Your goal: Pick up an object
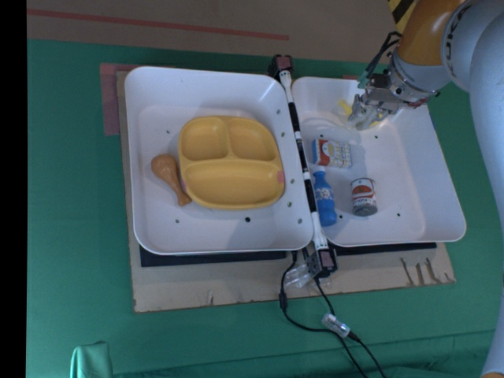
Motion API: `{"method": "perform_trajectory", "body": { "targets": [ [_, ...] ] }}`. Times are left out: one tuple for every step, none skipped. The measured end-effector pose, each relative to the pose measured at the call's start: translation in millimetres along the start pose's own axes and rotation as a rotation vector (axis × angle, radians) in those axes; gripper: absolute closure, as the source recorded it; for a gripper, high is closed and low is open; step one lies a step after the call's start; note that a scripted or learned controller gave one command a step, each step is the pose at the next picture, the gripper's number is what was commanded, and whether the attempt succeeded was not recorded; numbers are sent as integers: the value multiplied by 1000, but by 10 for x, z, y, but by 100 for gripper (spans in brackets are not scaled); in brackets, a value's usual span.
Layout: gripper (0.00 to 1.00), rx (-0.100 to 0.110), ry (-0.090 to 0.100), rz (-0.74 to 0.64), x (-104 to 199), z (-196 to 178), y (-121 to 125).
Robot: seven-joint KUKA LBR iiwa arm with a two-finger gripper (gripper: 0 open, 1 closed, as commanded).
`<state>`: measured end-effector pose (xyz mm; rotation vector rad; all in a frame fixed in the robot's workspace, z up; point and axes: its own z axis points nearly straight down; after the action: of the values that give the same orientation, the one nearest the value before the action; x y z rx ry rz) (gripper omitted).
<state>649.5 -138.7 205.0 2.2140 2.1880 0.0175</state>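
Three small things lie in the right bin (441, 203) from where I sit: a little carton (331, 153) with a printed face, a blue bottle (323, 198) lying against the divider between the bins, and a small red-labelled can (363, 196) just beside the bottle. Any of them would serve as the object to pick up, and all three rest on the bin floor, so I judge the pick not yet done. My claw (370, 114) sits low over the far part of that bin, above the carton and apart from it. Something small and yellow (343, 107) shows just beside its tip, but I cannot make out what it is or whether it is gripped. Whether the claw is spread or clenched I cannot tell. The left bin (150, 235) holds a yellow divided plate (229, 162) with a toy drumstick (170, 176) touching its near-left rim. What is left, as I read it, is the grasp and the lift.
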Motion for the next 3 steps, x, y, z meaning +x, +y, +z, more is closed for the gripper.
{"method": "perform_trajectory", "body": {
  "targets": [
    [0,0,1,0,1,1,0],
    [100,-15,-4,5,-27,-170,31],
    [100,14,7,-8,-70,-1044,340]
  ]
}}
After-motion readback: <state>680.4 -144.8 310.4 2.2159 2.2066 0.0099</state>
